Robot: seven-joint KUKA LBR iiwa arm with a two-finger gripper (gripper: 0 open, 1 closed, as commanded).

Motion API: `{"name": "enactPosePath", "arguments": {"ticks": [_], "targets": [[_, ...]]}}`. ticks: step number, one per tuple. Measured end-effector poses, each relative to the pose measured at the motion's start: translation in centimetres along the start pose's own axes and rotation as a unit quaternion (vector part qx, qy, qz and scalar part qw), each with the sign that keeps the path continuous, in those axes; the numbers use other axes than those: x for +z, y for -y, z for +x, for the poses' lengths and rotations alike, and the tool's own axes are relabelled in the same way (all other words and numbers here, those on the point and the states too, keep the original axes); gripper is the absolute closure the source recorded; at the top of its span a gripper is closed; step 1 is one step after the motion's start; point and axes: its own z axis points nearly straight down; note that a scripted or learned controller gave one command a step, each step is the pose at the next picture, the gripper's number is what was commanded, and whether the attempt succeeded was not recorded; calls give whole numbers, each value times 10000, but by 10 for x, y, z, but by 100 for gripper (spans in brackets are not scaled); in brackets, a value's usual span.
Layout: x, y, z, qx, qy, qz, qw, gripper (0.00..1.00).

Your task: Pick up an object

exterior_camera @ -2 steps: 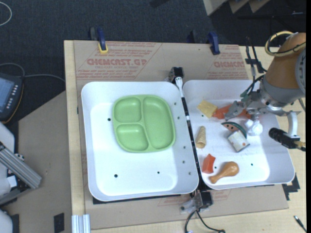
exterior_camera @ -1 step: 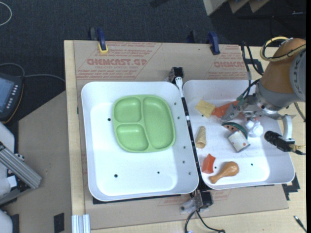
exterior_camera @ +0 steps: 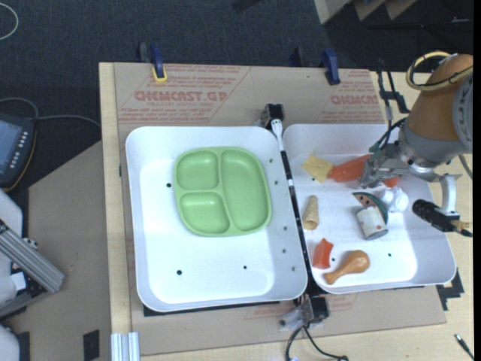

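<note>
While the arm [exterior_camera: 440, 119] reaches in from the right, its hand [exterior_camera: 376, 173] sits low over the far part of the right bin [exterior_camera: 409, 262], at the right end of an orange piece [exterior_camera: 346, 172] that lies slanted near the bin's back wall. I cannot tell whether the hand is released or clenched, nor whether it touches the orange piece, because the wrist covers that spot. A yellow wedge [exterior_camera: 317, 168] lies just left of the orange piece, close against its left end. Nearer the camera, a pale roll [exterior_camera: 310, 212] lies by the bin's left wall, pointing front to back. Right of the roll, a dark green slice [exterior_camera: 367, 199] rests just above a grey can [exterior_camera: 370, 222] that lies on its side; the two look to be touching. A white lump [exterior_camera: 395, 199] sits just right of the slice, below the hand. Toward the front wall, a small red chunk [exterior_camera: 323, 253] lies just beside a tan drumstick [exterior_camera: 348, 265], whose thin end points to the bin's front left corner. The left bin [exterior_camera: 150, 224] holds a green plate [exterior_camera: 223, 190] with three compartments, set a little back of the middle. Both bins sit side by side on the bench [exterior_camera: 113, 164], with two blue clamps [exterior_camera: 158, 62] on its far edge.
</note>
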Motion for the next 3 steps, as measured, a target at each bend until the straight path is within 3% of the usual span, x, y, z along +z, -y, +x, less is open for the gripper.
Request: {"name": "enactPosePath", "arguments": {"ticks": [2, 3], "targets": [[-99, -3, 2, -3, 11, -31, 10000, 100], [-132, -5, 1, -2, 11, -25, 10000, 100]]}}
